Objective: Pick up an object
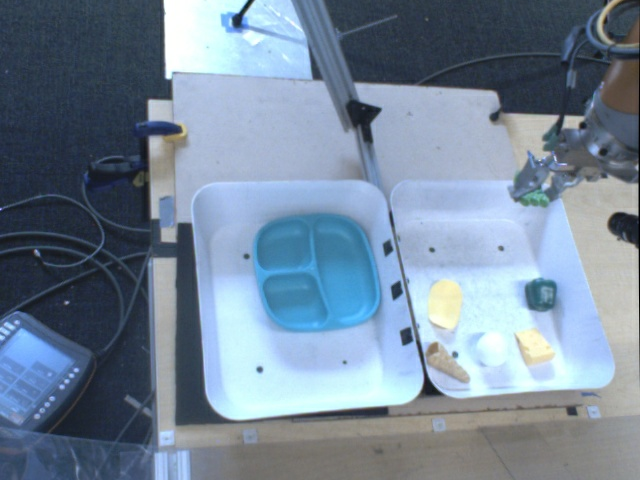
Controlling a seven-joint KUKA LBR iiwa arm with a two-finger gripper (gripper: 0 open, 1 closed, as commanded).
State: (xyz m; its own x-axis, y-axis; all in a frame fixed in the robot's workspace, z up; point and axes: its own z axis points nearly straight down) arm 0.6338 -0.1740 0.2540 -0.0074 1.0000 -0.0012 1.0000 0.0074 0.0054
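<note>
Camera view, from the bench's (260, 128) left edge across: a blue-and-yellow clamp (160, 130) grips that edge near the far corner, with dark cables on the floor beyond it. The left bin (215, 368) carries a blue divided tray (318, 271) lying flat near its middle, three compartments facing up. A slanted metal pole (325, 43) crosses the far side of the bench and ends at the seam between the two bins. In the right bin (470, 218), the things gather toward the near edge: a yellow oval piece (445, 303) near the left wall, a tan cone-shaped piece (447, 362) just nearer the front, a white ball (490, 348) beside it, a yellow wedge (534, 347) to the right of the ball, and a dark green object (540, 293) farther back by the right wall. The claw (535, 183) hangs over the far right corner of the right bin, well apart from all these pieces, the dark green object lying nearest it. A small green thing (537, 199) shows at the fingertips, but I cannot tell whether the claw is spread or pressed together, nor whether it holds that thing.
</note>
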